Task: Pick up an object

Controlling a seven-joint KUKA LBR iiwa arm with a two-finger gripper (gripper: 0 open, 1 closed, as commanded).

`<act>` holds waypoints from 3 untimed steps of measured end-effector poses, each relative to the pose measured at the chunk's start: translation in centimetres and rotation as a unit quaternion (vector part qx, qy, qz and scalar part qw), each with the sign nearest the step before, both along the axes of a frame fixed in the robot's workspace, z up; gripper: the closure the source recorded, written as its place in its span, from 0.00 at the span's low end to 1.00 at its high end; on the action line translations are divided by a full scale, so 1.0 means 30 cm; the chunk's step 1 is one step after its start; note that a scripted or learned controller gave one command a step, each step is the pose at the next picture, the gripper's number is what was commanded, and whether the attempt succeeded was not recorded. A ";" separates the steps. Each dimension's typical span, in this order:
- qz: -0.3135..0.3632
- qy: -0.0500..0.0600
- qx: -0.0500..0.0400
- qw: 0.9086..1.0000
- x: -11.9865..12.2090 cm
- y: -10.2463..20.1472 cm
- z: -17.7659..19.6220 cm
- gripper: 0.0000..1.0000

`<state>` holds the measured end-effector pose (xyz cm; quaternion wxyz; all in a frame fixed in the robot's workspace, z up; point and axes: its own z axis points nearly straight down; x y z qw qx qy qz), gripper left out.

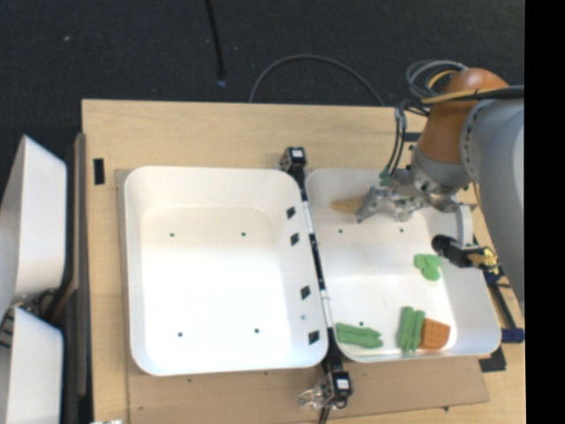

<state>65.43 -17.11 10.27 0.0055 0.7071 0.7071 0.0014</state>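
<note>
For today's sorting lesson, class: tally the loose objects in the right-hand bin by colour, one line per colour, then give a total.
Green: 3, namely the small piece, the flat piece and the ribbed piece
Orange: 1, the block
Tan: 1, the piece beside the gripper
Total: 5

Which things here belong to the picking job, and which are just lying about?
Job:
claw
tan piece by the claw
small green piece
green leaf
green strip
orange block
right bin

Lying about:
left bin
cable
bench
</note>
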 end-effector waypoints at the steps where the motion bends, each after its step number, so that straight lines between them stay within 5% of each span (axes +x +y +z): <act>1: 0.002 0.007 0.004 1.000 -0.260 0.226 -0.007 0.00; 2: 0.002 0.003 0.001 1.000 0.024 -0.004 -0.001 0.00; 3: 0.000 0.008 0.004 1.000 -0.239 0.145 -0.006 0.00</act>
